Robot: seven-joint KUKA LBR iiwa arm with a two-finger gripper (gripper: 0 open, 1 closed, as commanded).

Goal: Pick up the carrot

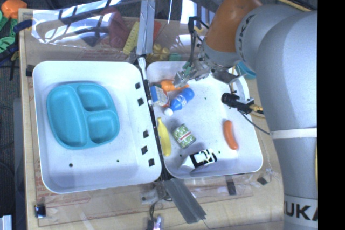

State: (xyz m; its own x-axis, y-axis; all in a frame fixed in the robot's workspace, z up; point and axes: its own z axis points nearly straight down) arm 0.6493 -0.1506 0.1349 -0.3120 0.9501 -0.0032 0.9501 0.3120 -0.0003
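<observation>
Toward the far left corner of the right bin (211, 116), find the carrot (167, 84): a small orange shape, partly hidden, lying on the white floor close to the divider between the two bins. Just to its right and slightly above, see the gripper (186, 75), lowered over that corner and touching or nearly touching the carrot's right end. Cannot tell from this slant whether shut, parted, or clamped on anything; cannot see the carrot gripped. Behind the gripper, follow the grey arm (275, 62) back to the right, with its orange band (229, 19) just above the wrist.

Just in front of the carrot, note a blue bottle (181, 100) lying tilted, white cap toward the divider, and beside it, against the divider, a blue-and-white packet (157, 95). Nearer the camera along the same wall, see a yellow banana (163, 138), and just right of it a small green-patterned pack (184, 136). At the near edge, spot a black-and-white item (203, 158). Well apart, toward the right side of the bin, see a red-orange sausage shape (230, 134), lying alone.

Across the divider, in the left bin (81, 167), see a blue divided plate (83, 114), flat on the floor toward the far left.
</observation>
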